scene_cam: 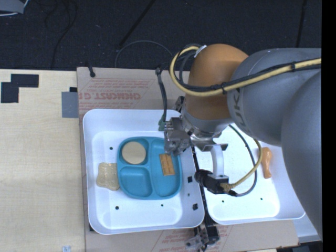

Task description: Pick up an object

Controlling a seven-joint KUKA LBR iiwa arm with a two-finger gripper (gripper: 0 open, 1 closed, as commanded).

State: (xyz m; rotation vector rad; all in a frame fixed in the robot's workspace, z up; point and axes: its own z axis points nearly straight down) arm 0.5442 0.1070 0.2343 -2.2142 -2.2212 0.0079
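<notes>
A blue divided tray [142,185] lies in the left white bin [100,214]. A round tan disc [133,152] sits in the tray's upper left compartment. A small brown rectangular piece [167,165] lies in its right compartment. A pale yellow lump [107,175] rests against the tray's left side on the bin floor. My gripper [172,143] hangs over the upper end of the tray's right compartment, just above the brown piece. I see no object clearly held in it.
An orange elongated object [266,161] lies at the right side of the right bin [262,209]. The arm's grey body and orange band [215,83] cover much of that bin. Cables loop beside the wrist, over the divide between the bins.
</notes>
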